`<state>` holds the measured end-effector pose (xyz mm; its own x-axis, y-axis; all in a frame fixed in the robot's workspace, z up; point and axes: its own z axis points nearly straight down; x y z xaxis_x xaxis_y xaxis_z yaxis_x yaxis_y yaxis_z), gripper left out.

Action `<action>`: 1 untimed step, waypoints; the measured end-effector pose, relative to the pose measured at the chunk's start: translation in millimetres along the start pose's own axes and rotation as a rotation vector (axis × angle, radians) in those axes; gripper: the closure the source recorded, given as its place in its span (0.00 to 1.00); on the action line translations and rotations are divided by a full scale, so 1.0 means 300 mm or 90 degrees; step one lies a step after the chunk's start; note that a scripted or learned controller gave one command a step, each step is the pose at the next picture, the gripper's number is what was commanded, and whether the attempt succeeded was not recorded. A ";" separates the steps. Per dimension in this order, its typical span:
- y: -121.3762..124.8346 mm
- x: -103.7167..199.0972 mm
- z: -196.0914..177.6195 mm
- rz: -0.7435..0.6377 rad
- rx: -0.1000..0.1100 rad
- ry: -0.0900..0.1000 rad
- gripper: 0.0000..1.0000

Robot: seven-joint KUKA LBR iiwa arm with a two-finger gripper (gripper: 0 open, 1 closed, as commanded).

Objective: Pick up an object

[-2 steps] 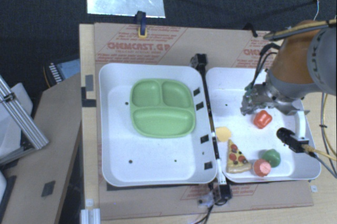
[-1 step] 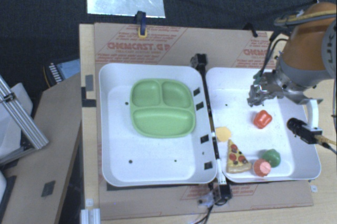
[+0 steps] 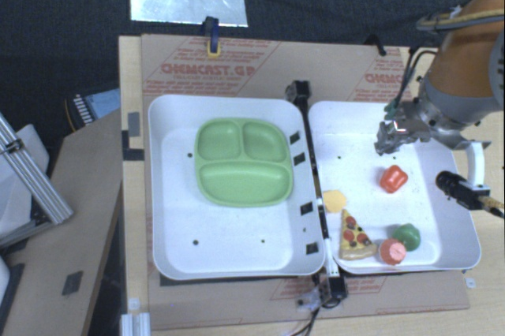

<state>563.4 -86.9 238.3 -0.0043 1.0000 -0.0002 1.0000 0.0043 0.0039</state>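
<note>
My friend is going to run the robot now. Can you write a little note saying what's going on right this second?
Claw: over the right bin, just above the red toy. I cannot tell if it is open or shut, and nothing shows in it.
Right bin: red toy in the middle; yellow piece by the left wall; pizza slice, pink toy and green toy along the near side.
Left bin: a green divided plate.
Done: nothing picked up yet.
Left: grab one thing and lift it. The red toy is closest, so probably that one.
</note>
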 end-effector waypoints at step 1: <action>0.030 0.170 0.031 -0.003 0.001 0.001 1.00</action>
<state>572.3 -36.0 228.9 -0.0094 1.0000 0.0015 1.0000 0.0094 0.0020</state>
